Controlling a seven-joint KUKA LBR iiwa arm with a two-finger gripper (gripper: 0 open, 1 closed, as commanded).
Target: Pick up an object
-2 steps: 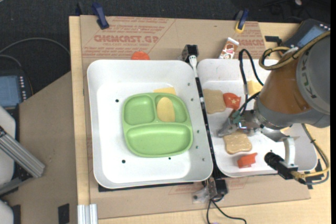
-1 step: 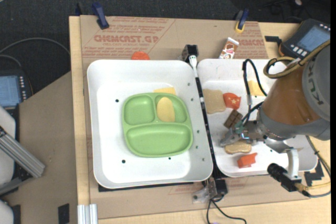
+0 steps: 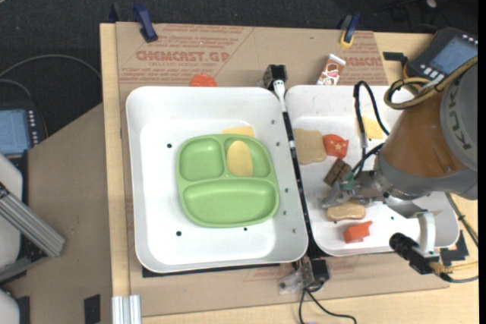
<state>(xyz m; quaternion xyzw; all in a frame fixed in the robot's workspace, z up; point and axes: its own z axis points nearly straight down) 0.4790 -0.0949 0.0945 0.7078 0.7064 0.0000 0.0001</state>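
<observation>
While the arm [image 3: 425, 155] is reaching in over the right bin [image 3: 319, 239], its gripper [image 3: 343, 190] is sitting low among the food pieces; can't tell its state. Just beside the gripper, a brown block [image 3: 336, 172] is lying above it, a tan biscuit [image 3: 347, 212] below it, a red piece [image 3: 358, 232] further below, and a red pepper [image 3: 335, 145] plus a bread slice [image 3: 308, 146] further up. Well left of the gripper, a green divided plate [image 3: 220, 197] is resting in the left bin [image 3: 152, 125], carrying a yellow piece [image 3: 240, 158].
</observation>
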